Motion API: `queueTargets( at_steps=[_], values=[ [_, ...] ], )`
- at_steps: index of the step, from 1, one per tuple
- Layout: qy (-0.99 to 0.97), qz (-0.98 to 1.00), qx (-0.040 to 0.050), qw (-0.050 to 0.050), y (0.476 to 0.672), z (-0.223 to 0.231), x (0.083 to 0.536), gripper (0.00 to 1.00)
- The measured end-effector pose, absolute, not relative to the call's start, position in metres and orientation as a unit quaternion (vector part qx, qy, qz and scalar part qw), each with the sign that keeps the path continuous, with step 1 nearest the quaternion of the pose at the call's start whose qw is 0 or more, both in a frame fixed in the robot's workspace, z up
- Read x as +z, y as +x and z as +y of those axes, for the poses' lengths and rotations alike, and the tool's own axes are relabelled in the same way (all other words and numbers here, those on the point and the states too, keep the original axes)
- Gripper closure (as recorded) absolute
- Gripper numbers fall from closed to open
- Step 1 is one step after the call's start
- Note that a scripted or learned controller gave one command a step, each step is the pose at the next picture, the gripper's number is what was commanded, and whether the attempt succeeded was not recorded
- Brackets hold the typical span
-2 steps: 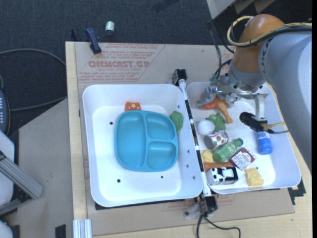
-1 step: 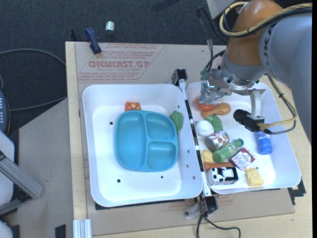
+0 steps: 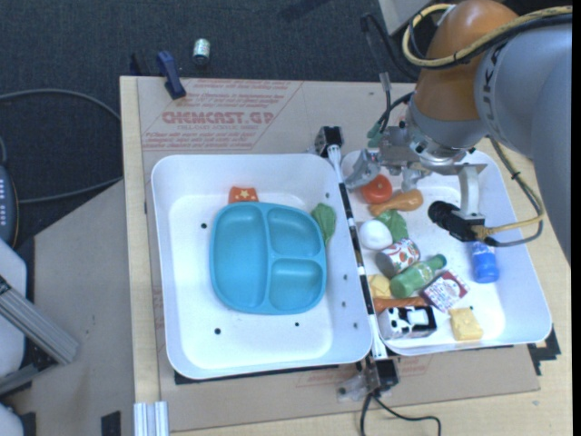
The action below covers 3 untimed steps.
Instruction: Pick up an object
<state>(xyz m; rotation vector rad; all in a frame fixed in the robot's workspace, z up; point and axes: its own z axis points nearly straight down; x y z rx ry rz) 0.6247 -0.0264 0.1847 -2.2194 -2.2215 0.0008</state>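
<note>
I see gripper point(image 3: 386, 166) low in right bin point(image 3: 522, 271), just above red-orange toy point(image 3: 378, 189). Grip state: cannot tell from here. Nothing visibly lifted; I judge pick not yet done.

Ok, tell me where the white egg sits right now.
The white egg lies in the right bin, near the divider, just below the green vegetable and above the small can.
</note>
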Motion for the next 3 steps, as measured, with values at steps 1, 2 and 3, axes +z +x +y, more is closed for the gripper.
queueTargets(
  at_steps=[1,2,3],
  values=[
    [-0.707,-0.707,-0.0003,-0.001,0.645,-0.060,0.185,0.00],
    [-0.707,-0.707,0.0008,0.001,0.666,-0.093,0.084,0.00],
    [-0.707,-0.707,-0.0005,-0.001,0.668,-0.092,0.097,1.00]
  ],
)
